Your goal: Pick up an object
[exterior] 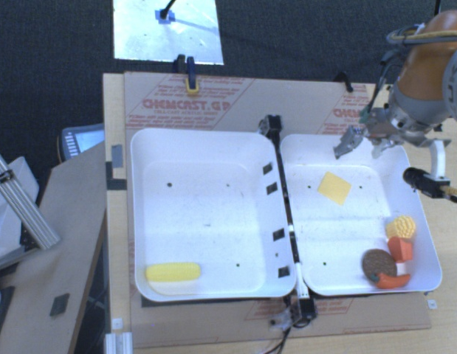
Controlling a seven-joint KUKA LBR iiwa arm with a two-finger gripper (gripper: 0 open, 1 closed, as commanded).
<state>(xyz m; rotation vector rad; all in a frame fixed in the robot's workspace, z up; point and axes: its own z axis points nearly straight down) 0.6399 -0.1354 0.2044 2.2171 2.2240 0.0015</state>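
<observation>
The grey arm with its orange band reached in from the right, and its hand [363,143] hung over the far edge of the right-hand shallow white bin [427,231]. Its two fingers stood apart with nothing between them, as best I could judge at that blur.

The nearest candidate was the flat yellow square slice [334,187], lying alone on the bin floor, a little nearer and to the left of the hand. Being so thin, it looked hard to grip: the fingers might well have closed above it or pushed it along the floor.

In the near right corner a cluster sat packed together: a yellow knobbly corn piece [402,226], a small red block [401,248], a brown round disc [376,263] and an orange wedge [393,279]. A descent there risked striking the bin wall or nudging neighbours and catching nothing cleanly.

A yellow oblong piece [173,272] lay in the near left corner of the left-hand white bin [206,161], well apart from the hand. Hugging the wall as it did, it left the fingers little room.
</observation>
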